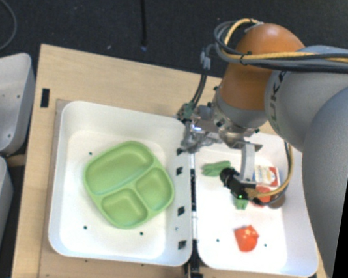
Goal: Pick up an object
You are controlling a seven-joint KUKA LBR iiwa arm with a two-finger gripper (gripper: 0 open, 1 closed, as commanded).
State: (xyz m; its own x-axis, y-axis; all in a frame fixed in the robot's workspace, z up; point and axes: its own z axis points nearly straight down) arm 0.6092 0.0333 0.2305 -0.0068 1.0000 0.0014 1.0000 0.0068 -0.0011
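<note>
My gripper (pixel 192 137) hangs under the orange-banded wrist, over the back end of the divider between the two bins. A small green object (pixel 214 169) lies just to its right in the right bin (pixel 287 253). Farther right sits a red and white packet (pixel 267 176), partly behind cables. A small green piece (pixel 242 203) lies below it, and a red-orange object (pixel 246 238) rests toward the bin's front. The wrist hides what lies directly beneath it.
A light green divided plate (pixel 129 184) lies in the middle of the left bin (pixel 60 228). The raised divider rims (pixel 187 210) run between the bins. The big grey arm covers the right bin's back right corner.
</note>
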